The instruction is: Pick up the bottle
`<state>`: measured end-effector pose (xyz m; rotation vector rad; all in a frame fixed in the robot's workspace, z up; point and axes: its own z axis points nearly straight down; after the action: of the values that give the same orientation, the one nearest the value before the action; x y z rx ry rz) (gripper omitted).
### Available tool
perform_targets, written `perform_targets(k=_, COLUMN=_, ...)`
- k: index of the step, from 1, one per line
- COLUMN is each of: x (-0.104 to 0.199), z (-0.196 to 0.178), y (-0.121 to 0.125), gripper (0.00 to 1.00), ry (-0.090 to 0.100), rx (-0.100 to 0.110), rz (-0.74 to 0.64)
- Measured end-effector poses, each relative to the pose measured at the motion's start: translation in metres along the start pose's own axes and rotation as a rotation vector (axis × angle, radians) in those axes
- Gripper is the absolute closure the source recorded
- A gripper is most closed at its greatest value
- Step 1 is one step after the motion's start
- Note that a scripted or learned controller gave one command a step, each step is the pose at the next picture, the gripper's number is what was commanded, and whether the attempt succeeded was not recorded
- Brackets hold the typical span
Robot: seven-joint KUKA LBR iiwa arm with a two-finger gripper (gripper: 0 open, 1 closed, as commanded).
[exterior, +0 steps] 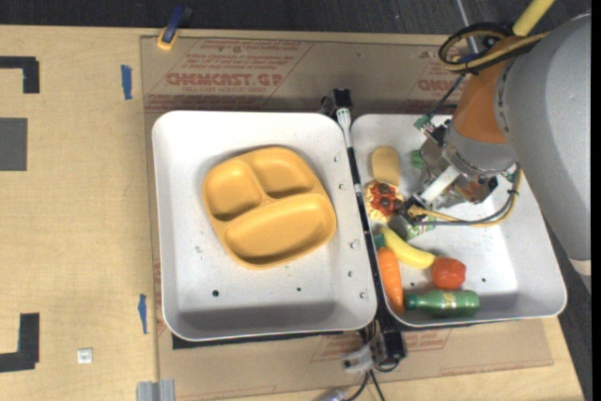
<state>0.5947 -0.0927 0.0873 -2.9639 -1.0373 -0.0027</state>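
Where red print on the cardboard sheet (225,70) seems to read "CHEMCAST GP", lying flat: green bottle (443,300), front of right bin (535,282), below tomato (449,273). Hand (413,216) over banana (406,247), grip impossible to tell.

I see the bench (66,202), light tan, with a brown cardboard sheet (225,75) laid flat on it. On that sheet sit two white bins touching side by side — the left bin (178,230) and the right bin (526,277). Blue tape bits (126,82) and black marks (23,75) dot the bench's left part.
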Motion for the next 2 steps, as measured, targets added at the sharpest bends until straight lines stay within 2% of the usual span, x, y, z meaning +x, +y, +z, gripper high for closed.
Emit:
perform_targets(k=1, x=-0.087, z=-0.136, y=-0.028, gripper=1.00, ry=-0.003, rx=0.000, rz=-0.243)
perform_targets(k=2, x=-0.063, z=-0.094, y=0.018, gripper=1.00, ry=-0.002, rx=0.000, rz=-0.370)
